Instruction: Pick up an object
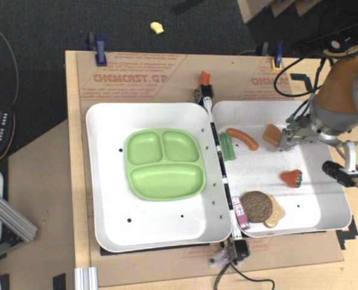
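While the gripper hangs just right of the tan block, perhaps touching it, its finger state is unreadable (too small). Both sit in the right bin.

A green three-compartment plate lies in the left white bin. The bench board bears red lettering, with blue clamps at its far edge. A small yellow scrap sits on the dark floor beyond
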`<control>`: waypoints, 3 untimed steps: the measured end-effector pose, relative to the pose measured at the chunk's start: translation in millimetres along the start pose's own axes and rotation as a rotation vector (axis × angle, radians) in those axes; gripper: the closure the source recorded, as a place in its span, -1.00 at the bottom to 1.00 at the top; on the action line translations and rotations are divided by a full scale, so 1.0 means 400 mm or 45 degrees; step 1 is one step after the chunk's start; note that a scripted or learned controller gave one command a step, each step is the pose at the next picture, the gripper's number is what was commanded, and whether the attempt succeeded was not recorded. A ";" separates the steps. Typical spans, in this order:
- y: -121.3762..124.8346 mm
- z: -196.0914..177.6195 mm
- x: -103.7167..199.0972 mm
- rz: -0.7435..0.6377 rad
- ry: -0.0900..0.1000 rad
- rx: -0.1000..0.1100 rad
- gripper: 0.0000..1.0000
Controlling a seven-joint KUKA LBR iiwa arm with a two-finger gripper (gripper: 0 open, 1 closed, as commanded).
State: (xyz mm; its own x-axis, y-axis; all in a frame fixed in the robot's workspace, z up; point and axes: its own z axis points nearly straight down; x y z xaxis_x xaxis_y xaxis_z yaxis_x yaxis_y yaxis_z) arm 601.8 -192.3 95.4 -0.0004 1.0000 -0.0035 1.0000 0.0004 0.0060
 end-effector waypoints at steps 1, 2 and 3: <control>-0.001 0.001 0.000 0.000 0.000 0.001 -1.00; 0.134 0.028 0.076 -0.006 0.002 0.001 -1.00; 0.131 -0.001 0.070 -0.002 0.001 0.000 1.00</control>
State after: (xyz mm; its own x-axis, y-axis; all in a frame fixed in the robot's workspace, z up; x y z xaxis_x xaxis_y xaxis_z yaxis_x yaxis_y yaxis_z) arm 654.0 -164.2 96.2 -0.0023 1.0000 -0.0025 1.0000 0.0023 0.0057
